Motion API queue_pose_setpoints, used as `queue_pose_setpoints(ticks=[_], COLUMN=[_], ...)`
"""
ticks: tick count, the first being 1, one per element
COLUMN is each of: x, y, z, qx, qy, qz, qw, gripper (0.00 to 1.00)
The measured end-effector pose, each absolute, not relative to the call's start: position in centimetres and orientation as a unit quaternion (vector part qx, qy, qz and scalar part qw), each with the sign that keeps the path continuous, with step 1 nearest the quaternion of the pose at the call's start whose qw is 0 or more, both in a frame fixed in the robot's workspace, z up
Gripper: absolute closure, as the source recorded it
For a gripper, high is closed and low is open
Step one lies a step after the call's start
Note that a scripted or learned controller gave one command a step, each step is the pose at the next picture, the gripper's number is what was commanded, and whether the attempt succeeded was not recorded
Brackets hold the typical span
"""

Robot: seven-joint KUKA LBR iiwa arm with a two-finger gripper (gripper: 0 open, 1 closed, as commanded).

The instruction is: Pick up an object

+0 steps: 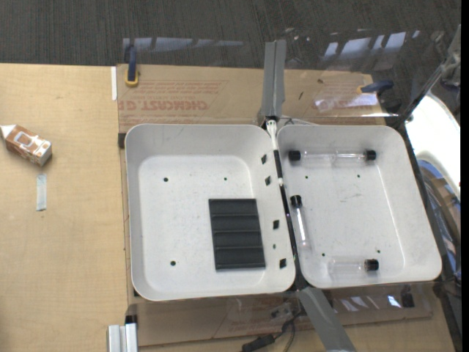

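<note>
We see a black ridged block flat in the left bin; the right bin holds clear tubes along its walls; the jaws' state we cannot tell

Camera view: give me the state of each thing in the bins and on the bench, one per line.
Black ribbed rectangular block: lying flat in left white bin.
Three clear plastic tubes with black caps, top, left, bottom: lying along the walls of right white bin.
Small orange-and-white carton: lying on wooden bench.
</note>
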State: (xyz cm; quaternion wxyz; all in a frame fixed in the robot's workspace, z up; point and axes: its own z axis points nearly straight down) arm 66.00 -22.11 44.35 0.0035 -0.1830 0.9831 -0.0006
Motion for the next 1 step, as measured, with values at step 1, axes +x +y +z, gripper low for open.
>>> queue_pose_setpoints(ticks=[1], x=[66.00], y=[-22.11], z=[44.37], qx=[-0.234], qy=[0.972], qz=[-0.0007], qw=[0.004], gripper=[1.00])
